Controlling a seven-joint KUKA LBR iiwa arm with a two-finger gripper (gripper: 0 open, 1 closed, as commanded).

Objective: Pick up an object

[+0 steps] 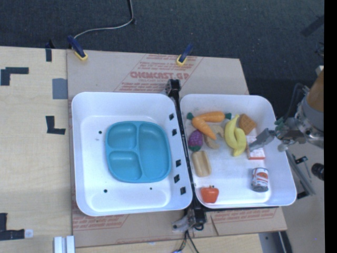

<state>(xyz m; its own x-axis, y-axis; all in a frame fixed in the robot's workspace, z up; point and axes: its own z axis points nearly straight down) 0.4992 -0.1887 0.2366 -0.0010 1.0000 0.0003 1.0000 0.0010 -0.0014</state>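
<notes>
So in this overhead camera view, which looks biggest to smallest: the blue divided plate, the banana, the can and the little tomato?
1. blue divided plate, by far
2. banana
3. can and tomato: too alike to rank; the can perhaps slightly larger.

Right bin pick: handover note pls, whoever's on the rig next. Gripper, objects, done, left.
Gripper: over the right bin's right side, low, nothing visibly held; finger state unclear.
Right bin: two carrots, banana, brown block, purple piece, bread roll, tomato, can, small white-red item under the gripper.
Left bin: blue divided plate.
Done: nothing lifted.
Left: grasp one object and raise it.
</notes>
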